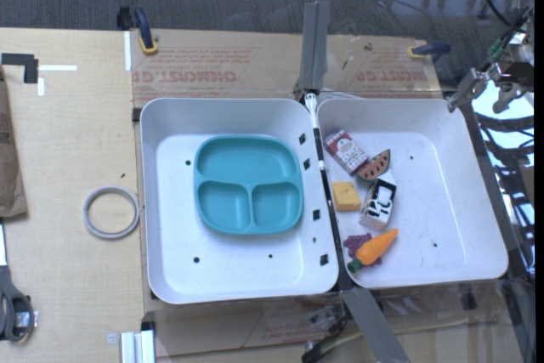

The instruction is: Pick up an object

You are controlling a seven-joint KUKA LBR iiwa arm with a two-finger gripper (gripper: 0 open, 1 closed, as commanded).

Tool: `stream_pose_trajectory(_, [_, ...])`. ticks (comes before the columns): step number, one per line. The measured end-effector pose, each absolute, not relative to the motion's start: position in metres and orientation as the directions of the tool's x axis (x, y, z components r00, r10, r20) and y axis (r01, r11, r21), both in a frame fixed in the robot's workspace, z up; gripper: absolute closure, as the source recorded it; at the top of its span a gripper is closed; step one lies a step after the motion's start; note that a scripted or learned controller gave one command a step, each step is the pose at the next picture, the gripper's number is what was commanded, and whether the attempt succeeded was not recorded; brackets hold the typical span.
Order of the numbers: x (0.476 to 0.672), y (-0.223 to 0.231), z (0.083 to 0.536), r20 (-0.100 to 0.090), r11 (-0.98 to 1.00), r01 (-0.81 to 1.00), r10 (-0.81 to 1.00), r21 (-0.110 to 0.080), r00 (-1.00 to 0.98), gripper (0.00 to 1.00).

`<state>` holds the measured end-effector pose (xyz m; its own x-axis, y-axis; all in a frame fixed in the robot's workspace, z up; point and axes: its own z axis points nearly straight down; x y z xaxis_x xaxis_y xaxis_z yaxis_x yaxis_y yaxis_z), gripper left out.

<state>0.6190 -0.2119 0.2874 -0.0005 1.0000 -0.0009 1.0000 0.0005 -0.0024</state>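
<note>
Camera view: carrot point(377, 247) by milk carton point(379, 204).

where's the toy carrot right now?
In the camera view the toy carrot lies in the right bin, near its front-left corner, just below the black-and-white carton and beside a purple toy.

Even, bright overhead light, soft shadows, mild glare on white bins point(161, 208), slightly soft focus.

teal plate point(249, 184) | orange carrot point(377, 247) | yellow sponge point(345, 196) | red-white carton point(345, 151) | 2 white bins point(170, 268)
</note>
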Motion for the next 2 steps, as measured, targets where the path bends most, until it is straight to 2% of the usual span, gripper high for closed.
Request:
stream_pose_trajectory(1, [0.579, -0.191, 0.096, -0.001, -0.176, 0.984, 0.984, -0.003, 0.176, 0.00])
stream_pose_trajectory(2, [0.659, -0.149, 0.093, -0.002, 0.016, 1.000, 1.000, 0.001, -0.016, 0.00])
